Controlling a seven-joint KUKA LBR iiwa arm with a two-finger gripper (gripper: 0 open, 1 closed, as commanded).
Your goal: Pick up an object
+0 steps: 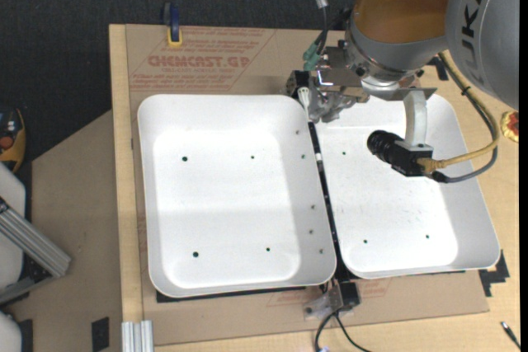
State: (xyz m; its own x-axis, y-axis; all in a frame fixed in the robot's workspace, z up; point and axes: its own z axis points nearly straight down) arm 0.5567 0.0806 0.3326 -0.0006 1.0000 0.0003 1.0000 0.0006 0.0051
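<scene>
Camera view has the gripper [324, 101] parked low at the far end of the seam between the left bin [148, 177] and the right bin [462, 202], and honestly I can't tell if it's open or closed from this angle. Can't tell where the object to grab is either; my guess is it's tucked under the arm [396, 21] at the right bin's far-left corner. To do this well, I'd centre over the thing before closing and stay off the bin rims, then lift straight up.

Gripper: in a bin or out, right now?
In. The gripper hangs over the right bin's top-left corner, beside the seam with the left bin.
</scene>
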